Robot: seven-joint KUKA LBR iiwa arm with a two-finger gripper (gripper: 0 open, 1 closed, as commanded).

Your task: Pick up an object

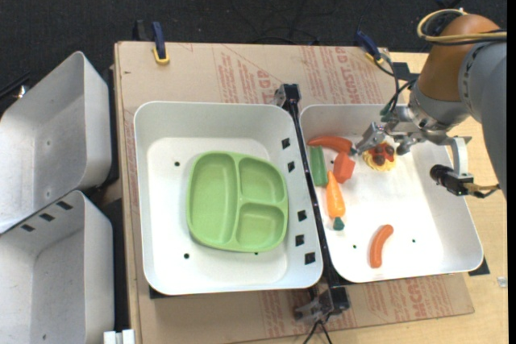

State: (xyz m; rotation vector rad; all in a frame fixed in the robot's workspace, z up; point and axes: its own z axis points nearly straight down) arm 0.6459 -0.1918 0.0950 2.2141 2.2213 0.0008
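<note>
From the overhead camera I see the arm reaching in from the right, its gripper low over the back of the right bin. I cannot tell how the gripper stands or whether it has hold of anything; its tip is too small and cluttered to read. Just under the tip lies a small yellow and red toy, close enough that contact is unclear. To its left I see a red pepper, a small orange piece and a green stick against the bin's left wall. A carrot lies below them, and a red sausage sits apart near the front. The left bin holds a green divided plate.
</note>
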